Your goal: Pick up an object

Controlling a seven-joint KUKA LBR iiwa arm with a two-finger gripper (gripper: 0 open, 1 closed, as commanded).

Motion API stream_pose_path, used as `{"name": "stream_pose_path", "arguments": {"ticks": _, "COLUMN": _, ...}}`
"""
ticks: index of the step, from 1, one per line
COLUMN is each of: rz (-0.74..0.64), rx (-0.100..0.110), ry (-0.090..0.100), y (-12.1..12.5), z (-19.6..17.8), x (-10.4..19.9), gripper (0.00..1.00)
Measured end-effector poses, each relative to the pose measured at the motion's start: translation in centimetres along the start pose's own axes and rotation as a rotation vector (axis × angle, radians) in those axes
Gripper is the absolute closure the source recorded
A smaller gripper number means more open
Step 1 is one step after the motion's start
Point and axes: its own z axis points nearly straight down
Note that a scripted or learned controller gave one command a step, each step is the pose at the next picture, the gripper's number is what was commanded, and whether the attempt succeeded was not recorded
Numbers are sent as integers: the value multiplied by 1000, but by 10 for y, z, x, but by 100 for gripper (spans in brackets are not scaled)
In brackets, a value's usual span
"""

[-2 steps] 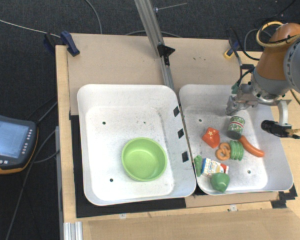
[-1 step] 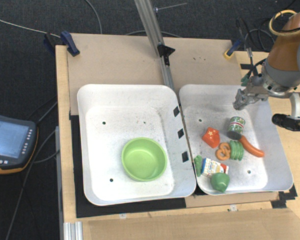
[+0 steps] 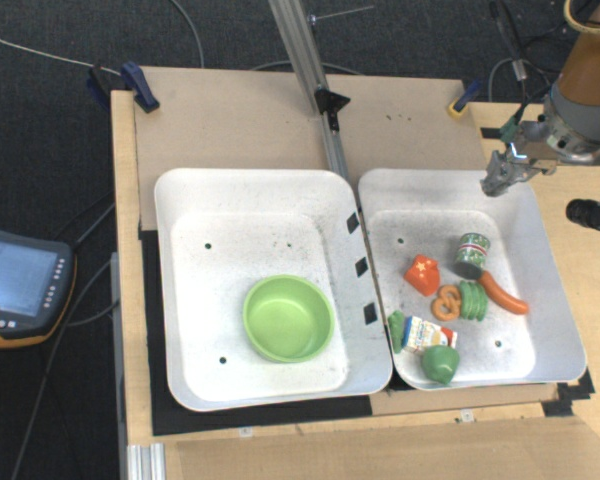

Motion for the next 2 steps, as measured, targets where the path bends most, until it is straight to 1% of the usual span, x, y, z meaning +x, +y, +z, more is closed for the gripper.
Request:
{"name": "stream_pose_path", "arguments": {"ticks": 1, "rz": 0, "rx": 1, "ry": 0, "y": 1, "z": -52, "x": 0, "gripper": 100}}
{"name": "stream_pose_path", "arguments": {"ticks": 2, "rz": -4, "rx": 7, "ry": 3, "y": 0, "z": -39, "x": 57, "gripper": 100}}
